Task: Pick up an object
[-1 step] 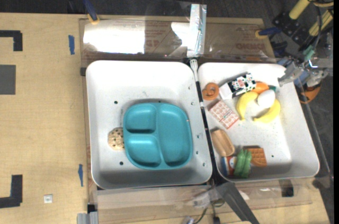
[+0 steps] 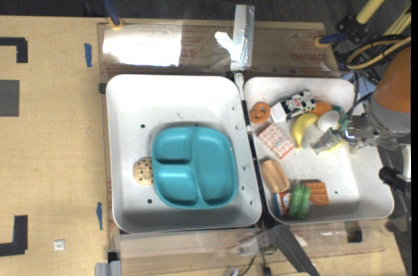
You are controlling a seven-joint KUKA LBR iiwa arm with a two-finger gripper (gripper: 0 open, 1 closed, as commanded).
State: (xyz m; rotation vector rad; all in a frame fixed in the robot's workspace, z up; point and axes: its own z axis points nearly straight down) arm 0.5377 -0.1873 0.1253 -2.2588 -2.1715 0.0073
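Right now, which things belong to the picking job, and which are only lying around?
For the job: two-finger gripper; yellow plastic banana; orange ring; pink checked packet; green ribbed toy.

Lying about: teal divided plate; round cookie.

Two bins (image 2: 124, 138), one teal plate (image 2: 194, 166)

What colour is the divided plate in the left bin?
Teal; the plate shows best in the camera view.

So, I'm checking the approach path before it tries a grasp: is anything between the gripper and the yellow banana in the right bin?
Nothing visible: the gripper sits right beside the yellow banana, at its right side.
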